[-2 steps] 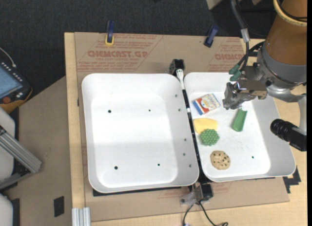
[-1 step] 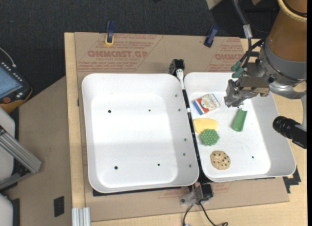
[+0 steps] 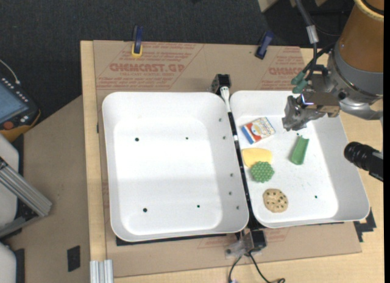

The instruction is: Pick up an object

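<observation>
The right bin [image 3: 341, 205] holds several small items: a blue, white and red packet [image 3: 258, 130], a yellow piece [image 3: 256, 155], a green bumpy ball [image 3: 261, 171], a cookie [image 3: 275, 200] and a green bottle-like piece [image 3: 298, 150]. My gripper [image 3: 296, 121] hangs over the upper part of the right bin, just above the green piece and to the right of the packet. Nothing shows between its fingers.
The left bin [image 3: 122, 117] lies beside the right one, with a black divider clamp [image 3: 220, 83] at the top of the seam. Both sit on a cardboard sheet [image 3: 158, 62] held by blue clips. A black cylinder [image 3: 364, 157] juts in at the right.
</observation>
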`<action>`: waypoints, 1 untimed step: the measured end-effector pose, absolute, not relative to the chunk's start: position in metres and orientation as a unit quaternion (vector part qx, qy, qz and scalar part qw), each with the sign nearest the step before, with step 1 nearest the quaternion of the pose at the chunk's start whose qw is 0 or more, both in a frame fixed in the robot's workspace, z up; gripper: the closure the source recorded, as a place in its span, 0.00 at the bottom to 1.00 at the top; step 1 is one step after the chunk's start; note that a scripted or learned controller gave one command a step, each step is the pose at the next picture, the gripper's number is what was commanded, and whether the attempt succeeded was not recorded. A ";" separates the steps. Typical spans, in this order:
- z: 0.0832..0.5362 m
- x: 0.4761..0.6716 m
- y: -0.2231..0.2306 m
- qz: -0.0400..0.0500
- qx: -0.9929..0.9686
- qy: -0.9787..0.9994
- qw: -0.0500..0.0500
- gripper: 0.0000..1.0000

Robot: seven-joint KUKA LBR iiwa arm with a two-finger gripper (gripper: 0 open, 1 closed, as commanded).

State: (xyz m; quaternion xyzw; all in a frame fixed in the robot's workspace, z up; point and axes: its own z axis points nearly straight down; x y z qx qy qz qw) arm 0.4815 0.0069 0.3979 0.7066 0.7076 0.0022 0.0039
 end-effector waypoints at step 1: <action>0.408 0.482 0.007 0.003 0.707 0.708 0.005 1.00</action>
